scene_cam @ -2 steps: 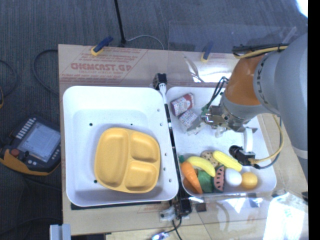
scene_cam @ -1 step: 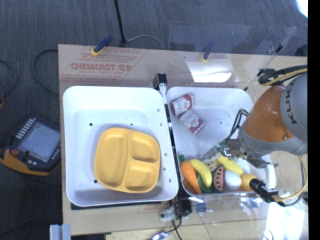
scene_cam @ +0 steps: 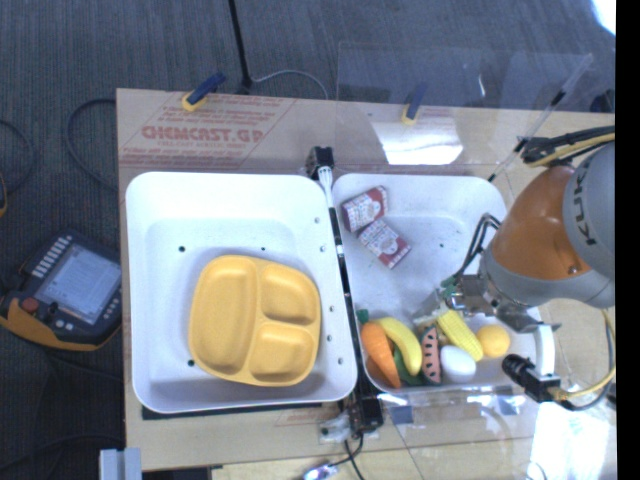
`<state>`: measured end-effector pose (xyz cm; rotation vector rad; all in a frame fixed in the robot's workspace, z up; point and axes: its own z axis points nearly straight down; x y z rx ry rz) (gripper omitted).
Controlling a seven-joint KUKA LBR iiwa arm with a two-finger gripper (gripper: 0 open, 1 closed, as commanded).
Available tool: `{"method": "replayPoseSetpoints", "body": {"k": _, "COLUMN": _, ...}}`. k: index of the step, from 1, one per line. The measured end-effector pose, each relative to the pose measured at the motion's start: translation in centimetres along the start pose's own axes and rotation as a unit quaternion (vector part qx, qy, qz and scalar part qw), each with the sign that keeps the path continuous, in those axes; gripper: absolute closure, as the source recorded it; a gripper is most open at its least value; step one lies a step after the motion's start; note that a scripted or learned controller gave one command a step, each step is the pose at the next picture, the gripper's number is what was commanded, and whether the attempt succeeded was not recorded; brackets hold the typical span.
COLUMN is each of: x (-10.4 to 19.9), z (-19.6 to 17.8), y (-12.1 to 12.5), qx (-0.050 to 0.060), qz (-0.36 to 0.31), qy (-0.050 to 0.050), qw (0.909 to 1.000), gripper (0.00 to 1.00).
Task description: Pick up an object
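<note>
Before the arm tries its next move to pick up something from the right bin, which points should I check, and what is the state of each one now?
1. Toy food is within reach in the right bin: ok. Carrot, banana, corn, egg and lemon lie at its near edge.
2. Gripper is above that pile: ok.
3. Fingers open or shut: cannot tell.
4. A thing already held: cannot tell.
5. Target stands apart from its neighbours: not ok; the pieces touch.
6. Two packets are away from the gripper: ok.
</note>
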<state>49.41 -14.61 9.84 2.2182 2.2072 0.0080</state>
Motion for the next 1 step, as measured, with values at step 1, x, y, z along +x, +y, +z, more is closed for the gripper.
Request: {"method": "replayPoseSetpoints", "body": {"k": 1, "x": 8.42, "z": -12.55, "y": 0.74, "qx": 0.008, "qz": 0.053, "qy": 0.002, "qw": 0.9985, "gripper": 1.0}}
